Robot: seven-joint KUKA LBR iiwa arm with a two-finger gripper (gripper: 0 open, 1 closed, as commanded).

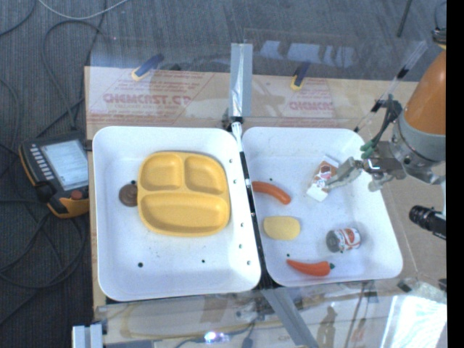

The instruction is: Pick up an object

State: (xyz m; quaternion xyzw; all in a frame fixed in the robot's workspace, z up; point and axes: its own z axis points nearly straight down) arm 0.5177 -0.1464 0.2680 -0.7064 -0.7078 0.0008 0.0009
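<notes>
Pincer (346,172) at white carton (322,180) near right bin (384,227) back edge — grip state unclear.

Grey KUKA arm (424,133) with a broad orange band (429,96) above the wrist. Metal two-finger gripper (346,172), slim and silver-grey. Thin cables (395,85) along the wrist, a small green fitting (369,148) near the base.

Probably a robotics lab: loose cables (72,9) on carpet, teach pendant (56,174) beside bench.
</notes>
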